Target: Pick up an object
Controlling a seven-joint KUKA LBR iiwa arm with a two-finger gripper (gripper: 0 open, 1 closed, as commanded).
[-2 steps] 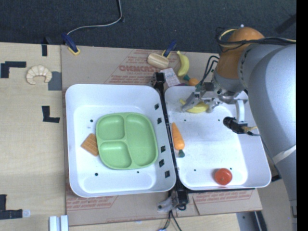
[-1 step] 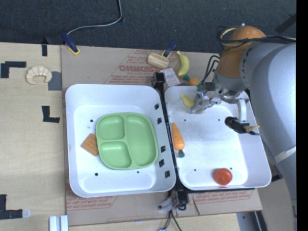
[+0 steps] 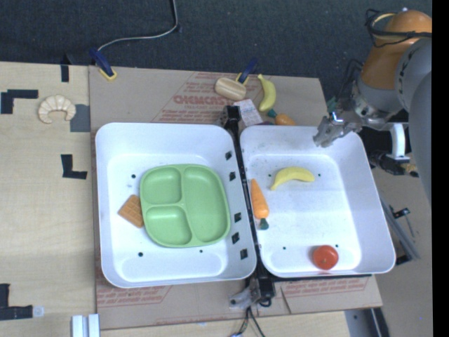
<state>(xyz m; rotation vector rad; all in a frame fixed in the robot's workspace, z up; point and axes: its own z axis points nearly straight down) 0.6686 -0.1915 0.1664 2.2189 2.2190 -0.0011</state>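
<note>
In the right bin (image 3: 365,209) lie a yellow banana (image 3: 292,177) near the middle, an orange carrot (image 3: 259,200) along the left wall, and a red tomato (image 3: 325,257) near the front edge. My gripper (image 3: 327,133) hangs over the bin's back right corner, up and to the right of the banana, with nothing seen between its fingers. The left bin (image 3: 116,160) holds a green divided plate (image 3: 185,205) and a tan cracker (image 3: 131,210) tucked at the plate's left edge.
Behind the bins on the cardboard lie a bread roll (image 3: 229,87), a second banana (image 3: 267,93) and a small packet (image 3: 247,111). A croissant (image 3: 57,108) rests on the bench at far left. A white cable (image 3: 151,34) runs across the dark floor at the back.
</note>
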